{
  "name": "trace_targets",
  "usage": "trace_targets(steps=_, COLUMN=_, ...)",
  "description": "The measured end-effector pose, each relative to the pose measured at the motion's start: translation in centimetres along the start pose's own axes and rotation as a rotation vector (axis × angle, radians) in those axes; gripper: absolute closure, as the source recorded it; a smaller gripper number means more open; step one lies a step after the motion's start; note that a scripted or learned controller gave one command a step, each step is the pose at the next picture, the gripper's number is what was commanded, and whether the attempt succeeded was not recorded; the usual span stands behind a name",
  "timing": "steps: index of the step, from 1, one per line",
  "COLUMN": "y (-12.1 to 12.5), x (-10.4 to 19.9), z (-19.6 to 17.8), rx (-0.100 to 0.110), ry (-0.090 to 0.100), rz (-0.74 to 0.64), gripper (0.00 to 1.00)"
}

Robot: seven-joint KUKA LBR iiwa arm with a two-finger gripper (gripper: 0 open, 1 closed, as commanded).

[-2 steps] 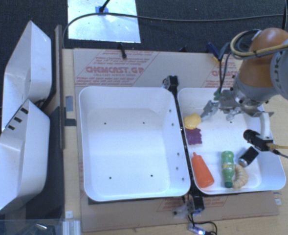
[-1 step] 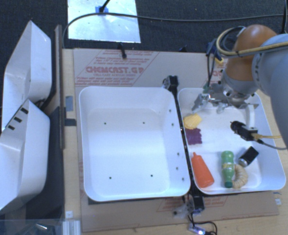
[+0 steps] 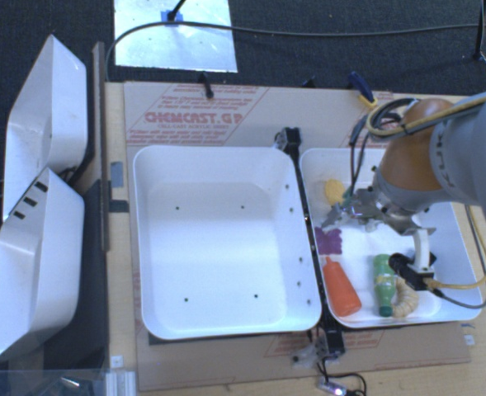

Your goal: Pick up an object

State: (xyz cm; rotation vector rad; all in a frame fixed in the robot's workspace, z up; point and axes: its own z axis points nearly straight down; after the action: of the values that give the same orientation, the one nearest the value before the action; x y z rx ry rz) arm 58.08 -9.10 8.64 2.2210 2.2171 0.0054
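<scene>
A: Camera view status, big to small?
B: Arm (image 3: 441, 151) is positioned over right bin (image 3: 461, 221). Left bin (image 3: 226, 238) is alongside. Orange carrot-like object (image 3: 341, 286), green bottle (image 3: 384, 282), purple piece (image 3: 328, 239), yellow piece (image 3: 333, 190) are seen in right bin. Hand (image 3: 360, 211) state can't be determined.

Red print "CHEMCAST" on brown protective sheet (image 3: 195, 106), upper centre of frame, above left bin (image 3: 226, 246); letters after it and smaller red lines around it too blurred to read.
</scene>
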Motion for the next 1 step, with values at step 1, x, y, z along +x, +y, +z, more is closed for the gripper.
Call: trace_targets(steps=1, y=7.95, x=-0.81, z=0.23, rx=0.002, ry=0.0, rz=-0.003, gripper=0.0)
